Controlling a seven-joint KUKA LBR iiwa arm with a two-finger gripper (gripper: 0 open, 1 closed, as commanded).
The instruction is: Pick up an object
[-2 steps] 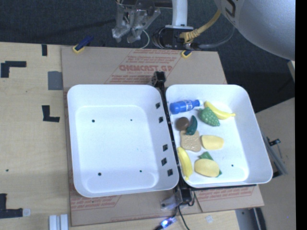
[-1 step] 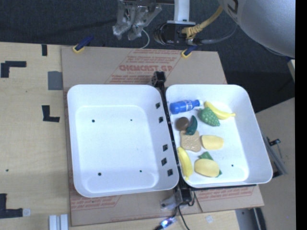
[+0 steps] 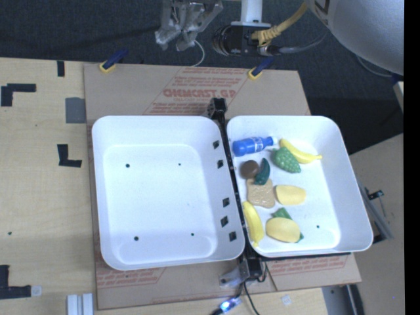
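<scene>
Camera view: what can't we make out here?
- Tool: blurred against the dark floor at the top edge; open or shut is unreadable.
- Arm: cut off by the top and right edges.
- Green item: mostly hidden behind the yellow fruit in the right bin.

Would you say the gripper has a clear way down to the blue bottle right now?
Probably yes: the blue bottle lies uncovered at the far side of the right bin, nothing stacked on it, and the gripper hangs above the bench.

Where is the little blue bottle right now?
The small blue plastic bottle lies on its side in the right white bin, at its far left corner, just above the round brown toy and left of the green grape bunch.
</scene>
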